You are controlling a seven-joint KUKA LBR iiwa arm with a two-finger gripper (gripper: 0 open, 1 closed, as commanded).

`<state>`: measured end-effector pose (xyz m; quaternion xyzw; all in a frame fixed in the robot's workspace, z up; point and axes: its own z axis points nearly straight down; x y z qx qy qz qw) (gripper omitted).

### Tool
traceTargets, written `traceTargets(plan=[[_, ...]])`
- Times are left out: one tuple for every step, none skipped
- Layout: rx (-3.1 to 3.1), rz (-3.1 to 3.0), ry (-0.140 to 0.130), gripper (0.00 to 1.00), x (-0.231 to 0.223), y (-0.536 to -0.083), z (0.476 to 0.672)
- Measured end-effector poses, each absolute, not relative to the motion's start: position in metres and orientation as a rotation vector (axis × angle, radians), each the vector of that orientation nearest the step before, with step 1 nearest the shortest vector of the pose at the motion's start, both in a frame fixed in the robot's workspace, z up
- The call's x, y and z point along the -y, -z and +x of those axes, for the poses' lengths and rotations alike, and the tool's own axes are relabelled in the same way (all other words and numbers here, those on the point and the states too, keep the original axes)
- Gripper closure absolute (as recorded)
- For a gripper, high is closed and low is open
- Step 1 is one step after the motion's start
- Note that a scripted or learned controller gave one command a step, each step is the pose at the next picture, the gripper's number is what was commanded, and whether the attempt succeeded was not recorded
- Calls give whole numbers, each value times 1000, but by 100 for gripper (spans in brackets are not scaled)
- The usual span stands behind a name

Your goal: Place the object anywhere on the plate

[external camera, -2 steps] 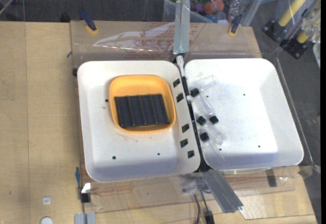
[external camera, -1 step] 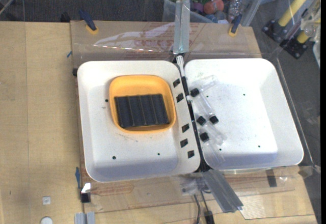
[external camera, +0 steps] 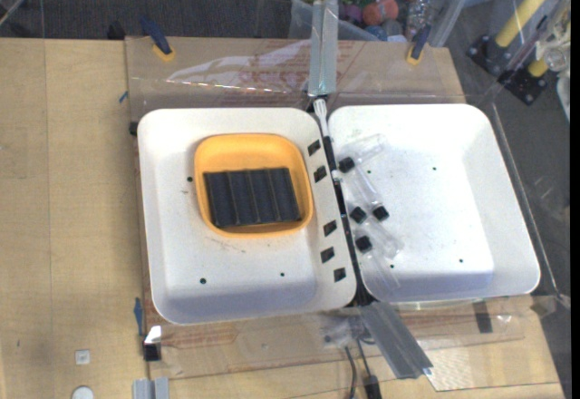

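from above, the dark ridged block [external camera: 252, 198] is lying flat inside the orange plate [external camera: 210, 157], which is sitting in the left bin [external camera: 172, 279] so the block looks placed. the right bin [external camera: 453, 207] is standing beside it. the gripper's state: cannot tell.

You have no basis here for a finding on the arm. Its pose, its wrist angle and the state of its gripper cannot be judged from this moment's camera view.
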<state>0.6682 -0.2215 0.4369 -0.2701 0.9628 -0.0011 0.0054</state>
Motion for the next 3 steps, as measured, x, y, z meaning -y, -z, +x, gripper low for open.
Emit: traceTargets(plan=[[-2802, -1398, 4, 100, 221, -437, 668], [-2523, -1856, 4, 100, 221, -436, 668], [-2249, -2182, 4, 100, 221, -436, 668]])
